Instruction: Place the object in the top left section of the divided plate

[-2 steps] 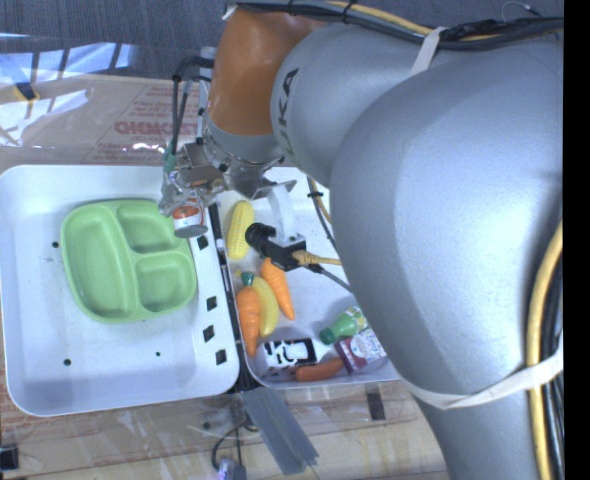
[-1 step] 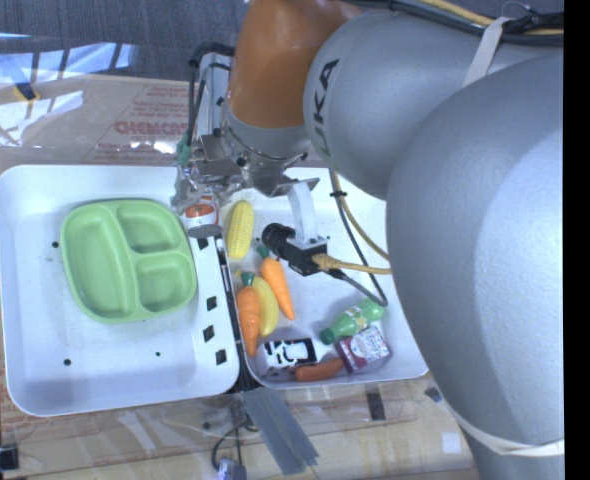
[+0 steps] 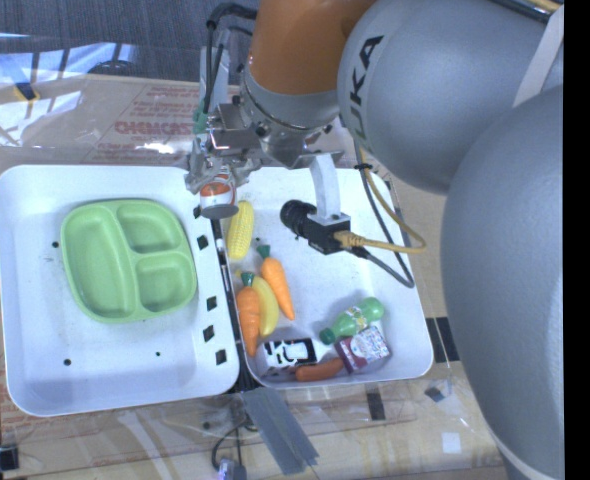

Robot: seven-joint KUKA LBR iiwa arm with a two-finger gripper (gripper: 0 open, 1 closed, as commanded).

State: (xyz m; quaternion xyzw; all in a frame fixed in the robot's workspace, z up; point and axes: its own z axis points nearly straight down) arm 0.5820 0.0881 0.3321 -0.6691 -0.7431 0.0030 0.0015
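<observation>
pincer [image 3: 215, 190] over the bins' divider, grip state you couldn't tell | plate [image 3: 127, 259] sat well left | risk: you'd drop short, missing its top left section

A robotics lab bench is showing here, seen from a camera fixed above and looking down at a slant. A large grey industrial arm [image 3: 455, 78] with an orange band and part of the maker's lettering is filling the upper right. Two shallow white bins [image 3: 25, 368] are sitting side by side on the bench. The left bin is holding a green divided plate [image 3: 127, 259]; the right bin is holding plastic toy food, among it a corn cob [image 3: 240, 228] and carrots [image 3: 277, 286]. Flattened cardboard [image 3: 125, 118] and strips of tape are lying around the bins.
</observation>
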